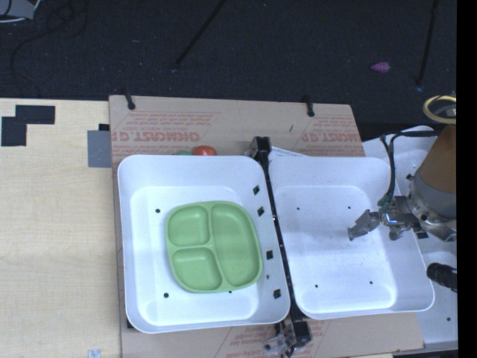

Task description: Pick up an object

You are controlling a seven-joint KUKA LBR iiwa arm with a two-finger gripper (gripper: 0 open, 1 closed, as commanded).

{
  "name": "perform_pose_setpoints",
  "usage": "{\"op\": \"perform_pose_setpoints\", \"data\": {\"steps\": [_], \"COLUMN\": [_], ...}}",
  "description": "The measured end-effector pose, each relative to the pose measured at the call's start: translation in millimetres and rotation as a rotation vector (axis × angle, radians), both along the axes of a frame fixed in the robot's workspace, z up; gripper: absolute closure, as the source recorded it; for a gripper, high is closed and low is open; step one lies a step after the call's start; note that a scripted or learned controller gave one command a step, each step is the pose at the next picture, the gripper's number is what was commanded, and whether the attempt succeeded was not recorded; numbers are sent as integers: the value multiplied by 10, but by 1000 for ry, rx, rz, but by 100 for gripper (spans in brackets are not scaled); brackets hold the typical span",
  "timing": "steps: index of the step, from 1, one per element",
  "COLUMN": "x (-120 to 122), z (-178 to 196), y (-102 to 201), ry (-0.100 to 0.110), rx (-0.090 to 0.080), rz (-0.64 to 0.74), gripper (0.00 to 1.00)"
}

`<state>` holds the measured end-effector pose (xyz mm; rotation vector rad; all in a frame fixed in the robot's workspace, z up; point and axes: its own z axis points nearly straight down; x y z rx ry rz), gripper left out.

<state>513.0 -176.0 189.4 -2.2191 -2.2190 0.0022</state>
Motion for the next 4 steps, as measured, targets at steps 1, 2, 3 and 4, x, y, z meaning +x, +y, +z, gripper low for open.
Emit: {"op": "perform_pose_setpoints", "data": {"steps": [1,2,3,4], "x": [-51,-50,-44,-112], "z": [-615,-1033,-911,-456], "y": [45,53,44,95], "ry": [3,-1,-2,-2], "rx": [1,0,0,0], "rz": [0,-1,-4,1], "gripper": [0,0,100,100]}}
